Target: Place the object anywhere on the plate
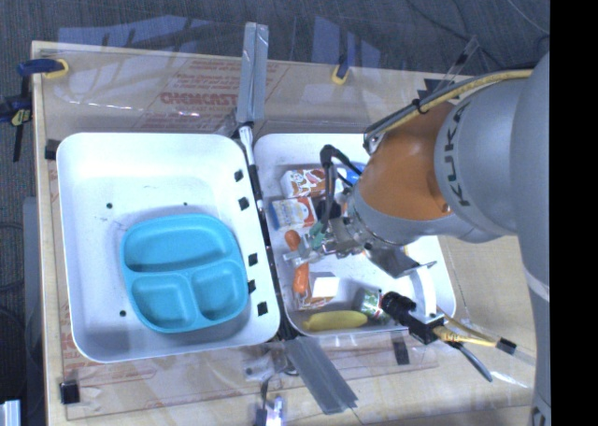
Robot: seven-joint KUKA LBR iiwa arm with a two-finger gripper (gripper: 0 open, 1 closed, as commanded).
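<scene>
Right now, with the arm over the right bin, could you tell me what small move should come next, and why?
Probably a short descent onto one item. The pincer hangs over the food clutter in the right bin, near the carrot and banana, with nothing visibly between its fingers, while the blue plate in the left bin bears no object yet.

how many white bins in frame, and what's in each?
2. Left bin holds the blue divided plate. Right bin holds small items, including a banana; the arm covers part of it, so more may be hidden.
</scene>
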